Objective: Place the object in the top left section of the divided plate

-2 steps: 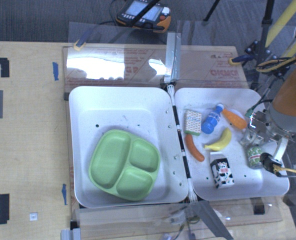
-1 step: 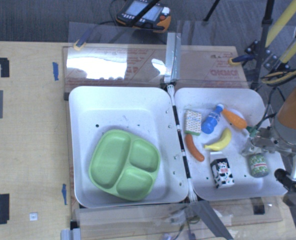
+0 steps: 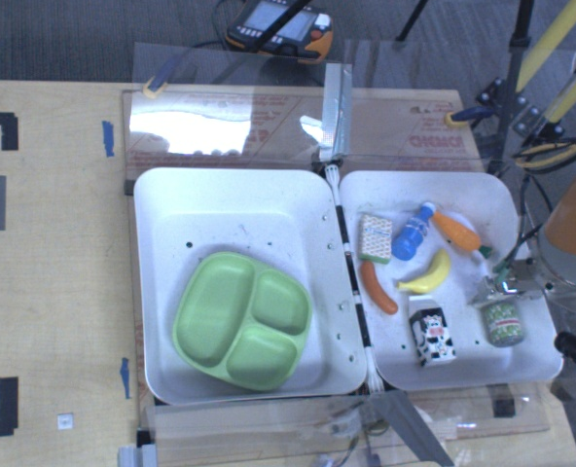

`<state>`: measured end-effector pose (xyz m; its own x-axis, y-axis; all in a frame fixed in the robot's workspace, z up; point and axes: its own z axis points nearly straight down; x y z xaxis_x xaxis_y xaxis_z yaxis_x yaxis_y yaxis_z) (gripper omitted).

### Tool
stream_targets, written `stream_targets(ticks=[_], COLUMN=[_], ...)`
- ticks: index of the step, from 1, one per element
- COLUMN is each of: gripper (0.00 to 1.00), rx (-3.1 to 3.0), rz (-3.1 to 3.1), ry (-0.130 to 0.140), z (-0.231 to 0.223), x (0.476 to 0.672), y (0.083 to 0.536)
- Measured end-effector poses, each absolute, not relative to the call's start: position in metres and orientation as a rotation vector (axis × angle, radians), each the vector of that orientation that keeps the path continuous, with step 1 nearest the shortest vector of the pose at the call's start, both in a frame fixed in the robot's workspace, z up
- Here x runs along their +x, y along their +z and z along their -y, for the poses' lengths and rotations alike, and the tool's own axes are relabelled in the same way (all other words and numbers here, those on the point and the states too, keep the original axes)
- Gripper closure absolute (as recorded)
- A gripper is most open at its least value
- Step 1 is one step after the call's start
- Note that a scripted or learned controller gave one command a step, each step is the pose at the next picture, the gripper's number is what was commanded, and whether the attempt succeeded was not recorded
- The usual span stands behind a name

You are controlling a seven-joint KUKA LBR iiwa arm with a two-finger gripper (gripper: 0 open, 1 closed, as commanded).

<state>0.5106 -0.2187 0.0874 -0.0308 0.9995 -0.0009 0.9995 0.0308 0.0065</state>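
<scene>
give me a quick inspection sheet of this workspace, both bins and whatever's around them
surface: two white bins side by side, left bin, right bin, on a pale wooden bench.
job's things: green divided plate in the left bin, its sections bare; no object on it yet.
clutter: right bin holds a blue bottle, carrot, banana, sausage, wafer-like block, cow-print carton, green-filled jar.
grippers: gripper at the right bin's right edge, above the jar; finger state unclear.
cables: dark cables at the right.
surroundings: handheld pendant on the floor behind, blue tape marks.
</scene>
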Motion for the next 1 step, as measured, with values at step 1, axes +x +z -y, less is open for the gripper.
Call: stream_targets(ticks=[1], gripper=[1.00], rx=[2.166], rz=[-2.268], ry=[0.005], z=[0.2193], x=[0.5898], y=[0.0867])
